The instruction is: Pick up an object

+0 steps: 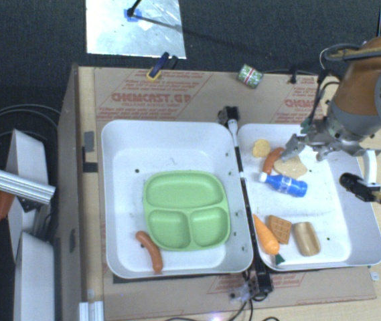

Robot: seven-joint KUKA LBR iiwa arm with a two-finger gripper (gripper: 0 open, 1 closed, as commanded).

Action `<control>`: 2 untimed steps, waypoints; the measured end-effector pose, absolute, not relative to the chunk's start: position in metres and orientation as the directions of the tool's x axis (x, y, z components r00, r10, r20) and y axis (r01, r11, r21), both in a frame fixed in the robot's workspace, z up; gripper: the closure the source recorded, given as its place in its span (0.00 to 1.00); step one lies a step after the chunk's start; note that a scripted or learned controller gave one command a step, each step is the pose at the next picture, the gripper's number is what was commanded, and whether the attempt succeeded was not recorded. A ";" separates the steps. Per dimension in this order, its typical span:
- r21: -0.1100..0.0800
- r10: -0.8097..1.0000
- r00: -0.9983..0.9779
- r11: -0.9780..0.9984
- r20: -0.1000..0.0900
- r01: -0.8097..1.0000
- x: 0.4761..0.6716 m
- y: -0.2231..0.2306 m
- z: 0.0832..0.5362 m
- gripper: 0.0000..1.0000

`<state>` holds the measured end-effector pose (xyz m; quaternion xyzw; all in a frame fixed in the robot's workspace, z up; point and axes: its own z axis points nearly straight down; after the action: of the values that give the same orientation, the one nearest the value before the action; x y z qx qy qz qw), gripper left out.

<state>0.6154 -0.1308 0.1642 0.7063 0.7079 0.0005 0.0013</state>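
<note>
A grey robot gripper hovers over the right white bin, just above a hot dog and blue bottle. Its fingers look spread and hold nothing.

The right bin is crowded: a blue bottle lies mid-bin, a sausage, a yellow piece and a tan slice cluster at its upper left under the gripper, and a carrot, waffle and bread roll fill the lower part. Bare floor lies along its right side. In the left bin, the green plate fills the middle, leaving the upper strip open.
</note>
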 end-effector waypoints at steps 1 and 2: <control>0.006 1.000 -0.004 0.004 -0.001 1.000 0.620 -0.097 0.087 0.00; 0.004 1.000 -0.005 0.005 -0.001 1.000 0.670 -0.085 0.085 0.00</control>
<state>0.6695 -0.0853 0.0854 0.7054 0.7088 0.0012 0.0016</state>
